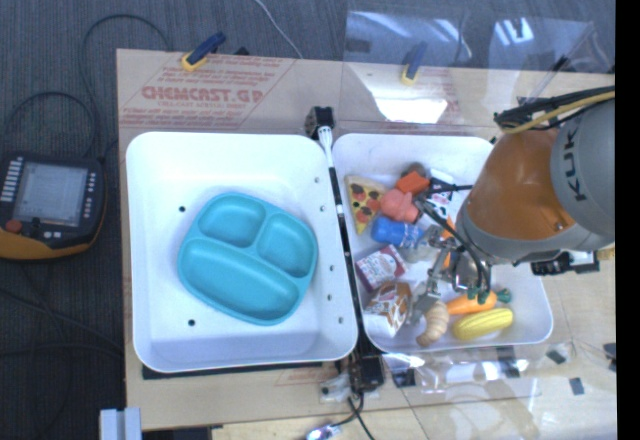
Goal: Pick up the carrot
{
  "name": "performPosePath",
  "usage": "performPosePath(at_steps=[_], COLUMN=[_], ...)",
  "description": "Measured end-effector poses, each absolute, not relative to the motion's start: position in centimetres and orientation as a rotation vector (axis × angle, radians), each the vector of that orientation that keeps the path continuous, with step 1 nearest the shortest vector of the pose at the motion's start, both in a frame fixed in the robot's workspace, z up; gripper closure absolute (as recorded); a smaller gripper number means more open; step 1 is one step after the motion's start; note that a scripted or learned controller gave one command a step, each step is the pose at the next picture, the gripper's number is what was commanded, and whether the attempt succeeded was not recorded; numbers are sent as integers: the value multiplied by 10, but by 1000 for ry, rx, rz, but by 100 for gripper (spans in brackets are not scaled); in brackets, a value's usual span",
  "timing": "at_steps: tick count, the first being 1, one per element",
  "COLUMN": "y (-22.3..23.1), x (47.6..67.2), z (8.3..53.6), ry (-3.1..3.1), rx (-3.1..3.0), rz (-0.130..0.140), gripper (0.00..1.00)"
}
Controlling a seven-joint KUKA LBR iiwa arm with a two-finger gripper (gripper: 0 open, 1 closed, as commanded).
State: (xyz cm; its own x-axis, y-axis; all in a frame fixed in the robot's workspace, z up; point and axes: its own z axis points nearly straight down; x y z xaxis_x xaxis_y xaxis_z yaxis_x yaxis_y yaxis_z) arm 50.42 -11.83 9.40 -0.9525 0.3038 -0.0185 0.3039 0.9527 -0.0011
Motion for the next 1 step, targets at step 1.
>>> performPosePath(at_steps=[1], y=[-121], x=[507], z=[104], ry=[3072], rx=[478], rz=[-16], gripper=[100])
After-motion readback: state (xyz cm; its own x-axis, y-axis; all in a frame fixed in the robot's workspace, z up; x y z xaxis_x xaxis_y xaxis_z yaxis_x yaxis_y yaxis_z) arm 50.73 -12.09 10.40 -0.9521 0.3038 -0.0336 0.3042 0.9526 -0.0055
